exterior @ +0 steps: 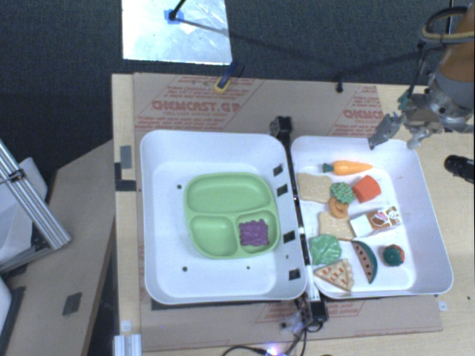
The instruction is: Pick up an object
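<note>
The task names no one thing; the candidates all lie in the right bin point(427, 199), a scatter of toy food. Nearest the bin's far edge lies a carrot point(352, 167), its long axis running roughly left-right, parallel to that edge, with the green top toward the left and the orange tip toward the right. Just in front of it a red block point(367, 188) sits tilted. To the left, by the bin's left wall, lies a tan bread slice point(313, 188), with a small green and orange piece point(341, 199) at its right edge. A white cake piece point(375, 220) lies near the middle. Along the near edge are a green leafy piece point(324, 248), a pizza slice point(335, 274) with its point aimed at the near left corner, a watermelon slice point(366, 259) whose long axis runs from far to near, and a small round green and red piece point(392, 254).

The claw point(397, 135) hovers over the bin's far right corner, above the rim and apart from all the food. Its fingers point(382, 133) are spread, with nothing between them.

In the left bin point(159, 199) sits a green tray point(223, 199), and purple grapes point(254, 233) lie in its near right compartment. Both bins rest on the counter point(89, 199).
</note>
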